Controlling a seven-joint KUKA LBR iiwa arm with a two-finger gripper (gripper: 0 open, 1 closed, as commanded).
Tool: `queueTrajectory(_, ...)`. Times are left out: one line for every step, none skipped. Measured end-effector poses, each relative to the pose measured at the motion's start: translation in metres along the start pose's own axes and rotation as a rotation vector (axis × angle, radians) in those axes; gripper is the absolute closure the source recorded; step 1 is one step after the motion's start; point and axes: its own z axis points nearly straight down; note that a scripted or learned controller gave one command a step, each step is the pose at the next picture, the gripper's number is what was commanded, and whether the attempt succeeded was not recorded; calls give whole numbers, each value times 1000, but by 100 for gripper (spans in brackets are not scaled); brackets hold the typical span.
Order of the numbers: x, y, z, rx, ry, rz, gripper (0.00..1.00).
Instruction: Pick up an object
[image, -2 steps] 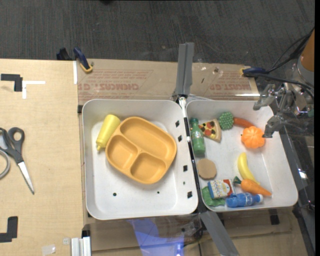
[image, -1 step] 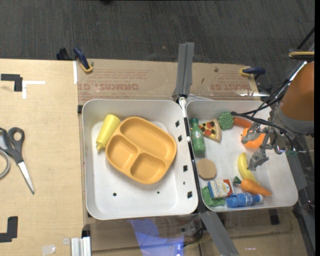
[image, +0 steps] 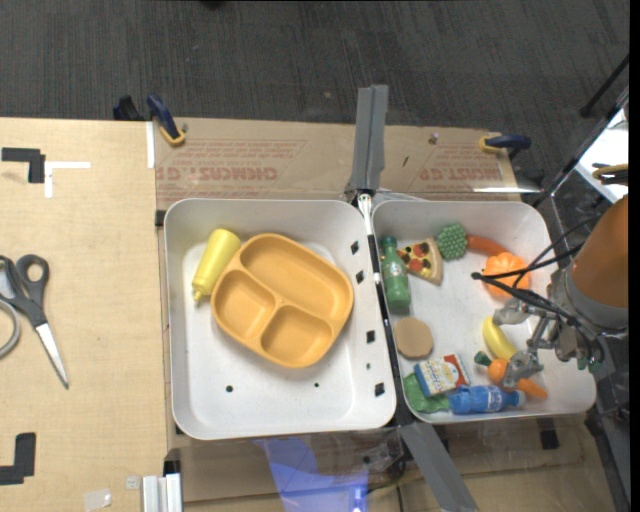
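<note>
A small orange toy (image: 497, 368) sits just beside the gripper (image: 527, 362), whose state I cannot tell.

- The light is bright and even, falling from overhead; the white bins (image: 270, 415) are well lit with no blown-out glare.
- Shadows are soft and short: a faint one lies beside the yellow tray (image: 282, 298).
- The dark floor (image: 300, 50) at the top stays dim.
- A bluish reflection (image: 310, 478) shows at the bottom edge.
- Focus is fair in the middle; small toys look slightly soft.
- The arm (image: 608, 262) at the right edge is blurred.
</note>
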Motion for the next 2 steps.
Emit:
queueTrajectory(2, 3, 1, 1, -1, 17, 0)
queueTrajectory(8, 40, 6, -3, 2, 56, 0)
